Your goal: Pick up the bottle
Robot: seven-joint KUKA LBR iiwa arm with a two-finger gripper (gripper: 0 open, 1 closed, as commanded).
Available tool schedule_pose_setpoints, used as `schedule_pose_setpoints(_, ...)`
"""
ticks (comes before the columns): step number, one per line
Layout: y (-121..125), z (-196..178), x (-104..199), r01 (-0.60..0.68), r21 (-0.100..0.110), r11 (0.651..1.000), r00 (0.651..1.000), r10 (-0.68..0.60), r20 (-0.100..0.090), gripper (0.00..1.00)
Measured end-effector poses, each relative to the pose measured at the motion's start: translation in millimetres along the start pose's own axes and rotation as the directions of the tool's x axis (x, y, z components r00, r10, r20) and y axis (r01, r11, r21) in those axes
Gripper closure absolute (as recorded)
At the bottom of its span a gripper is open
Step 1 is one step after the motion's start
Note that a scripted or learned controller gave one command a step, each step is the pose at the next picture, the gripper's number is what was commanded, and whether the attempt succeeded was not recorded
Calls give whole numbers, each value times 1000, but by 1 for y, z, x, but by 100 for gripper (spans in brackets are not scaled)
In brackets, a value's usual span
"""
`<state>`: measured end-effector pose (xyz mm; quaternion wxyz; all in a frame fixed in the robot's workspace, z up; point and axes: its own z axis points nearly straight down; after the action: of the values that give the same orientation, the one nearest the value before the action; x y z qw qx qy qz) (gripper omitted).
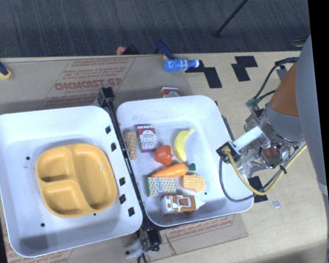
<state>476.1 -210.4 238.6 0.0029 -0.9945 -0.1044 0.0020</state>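
Note:
A small blue bottle (176, 65) with a pale cap end lies on its side on the bench, just beyond the far rim of the right bin (226, 130). My gripper (254, 160) hangs at the right, outside that bin's right wall and over the bench, wrapped in yellow and black cables. It is well apart from the bottle, which sits up and to the left of it. Nothing shows in its grasp.
The right bin holds a banana (182, 143), a tomato (163, 154), a carrot (169, 171), a red box (147, 137), a milk carton (180, 203) and other toy foods. A yellow divided plate (76, 179) lies in the left bin (5, 174). Blue clamps (164, 49) grip the bench's far edge.

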Motion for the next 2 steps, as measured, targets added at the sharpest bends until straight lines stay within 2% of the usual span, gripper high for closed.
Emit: schedule_pose_setpoints(2,0,5,0,0,2,1000,1000,0,2,100)
